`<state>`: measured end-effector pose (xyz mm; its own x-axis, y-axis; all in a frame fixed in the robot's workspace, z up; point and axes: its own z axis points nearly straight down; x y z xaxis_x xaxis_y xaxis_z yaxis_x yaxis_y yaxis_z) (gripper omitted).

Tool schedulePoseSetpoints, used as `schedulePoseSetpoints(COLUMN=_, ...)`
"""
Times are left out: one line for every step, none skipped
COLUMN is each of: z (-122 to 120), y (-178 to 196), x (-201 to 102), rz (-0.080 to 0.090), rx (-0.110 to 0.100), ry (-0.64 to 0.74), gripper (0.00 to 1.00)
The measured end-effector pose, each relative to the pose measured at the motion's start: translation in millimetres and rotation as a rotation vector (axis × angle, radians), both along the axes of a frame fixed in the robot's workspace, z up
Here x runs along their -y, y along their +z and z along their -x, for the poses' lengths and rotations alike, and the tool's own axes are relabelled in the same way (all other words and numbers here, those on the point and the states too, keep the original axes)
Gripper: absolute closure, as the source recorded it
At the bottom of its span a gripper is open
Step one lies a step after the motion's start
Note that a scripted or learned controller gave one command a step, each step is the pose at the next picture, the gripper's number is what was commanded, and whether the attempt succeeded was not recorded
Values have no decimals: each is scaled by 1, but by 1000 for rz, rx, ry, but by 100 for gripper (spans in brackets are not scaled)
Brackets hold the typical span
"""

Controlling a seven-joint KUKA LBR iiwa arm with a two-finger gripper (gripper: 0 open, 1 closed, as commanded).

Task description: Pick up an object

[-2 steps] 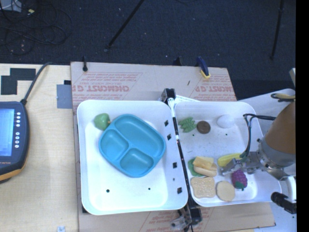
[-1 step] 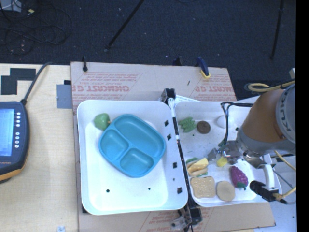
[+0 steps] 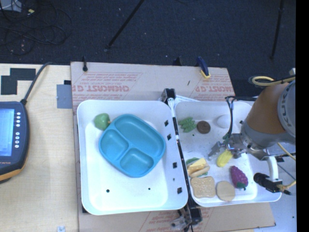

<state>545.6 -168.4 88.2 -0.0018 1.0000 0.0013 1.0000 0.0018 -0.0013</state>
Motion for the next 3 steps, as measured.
schedulePoseSetpoints(z=0, y=11, x=-1, rz=-4, rx=0, ry=-4, gripper=100)
schedulePoseSetpoints(z=-41, y=91, x=-55, rz=0, rx=8, ry=5, gripper=100)
schedulePoseSetpoints(z=-20, y=99, x=-123, rz=-3, rx=-2, ry=4, gripper=100)
